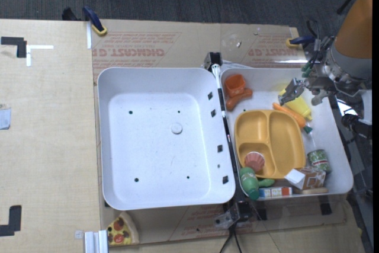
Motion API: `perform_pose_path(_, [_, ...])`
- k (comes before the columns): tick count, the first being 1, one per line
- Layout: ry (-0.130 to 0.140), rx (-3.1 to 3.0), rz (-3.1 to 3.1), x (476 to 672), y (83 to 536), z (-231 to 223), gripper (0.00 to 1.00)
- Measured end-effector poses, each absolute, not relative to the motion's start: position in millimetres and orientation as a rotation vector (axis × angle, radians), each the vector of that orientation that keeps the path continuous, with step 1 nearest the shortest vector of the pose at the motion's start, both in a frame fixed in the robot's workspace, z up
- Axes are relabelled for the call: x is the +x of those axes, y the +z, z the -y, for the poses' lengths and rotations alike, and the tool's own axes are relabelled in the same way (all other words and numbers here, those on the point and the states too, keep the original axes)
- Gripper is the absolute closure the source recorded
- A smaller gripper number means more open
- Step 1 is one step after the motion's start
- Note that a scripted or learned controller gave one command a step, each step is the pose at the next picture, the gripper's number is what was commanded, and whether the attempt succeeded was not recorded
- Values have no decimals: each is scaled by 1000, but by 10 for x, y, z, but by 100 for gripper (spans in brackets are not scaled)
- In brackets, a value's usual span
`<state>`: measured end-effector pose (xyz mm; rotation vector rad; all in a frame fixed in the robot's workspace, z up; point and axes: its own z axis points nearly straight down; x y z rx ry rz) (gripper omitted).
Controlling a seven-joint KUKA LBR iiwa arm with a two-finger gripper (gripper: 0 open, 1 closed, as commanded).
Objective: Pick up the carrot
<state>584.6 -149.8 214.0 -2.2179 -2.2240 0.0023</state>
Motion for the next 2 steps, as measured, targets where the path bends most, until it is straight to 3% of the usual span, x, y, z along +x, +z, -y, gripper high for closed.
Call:
perform_pose_path(1, [2,-2360,2074,5967,1050,1710,0])
perform_pose_path(2, [3,-2360,2071,5966,1137,1719,100])
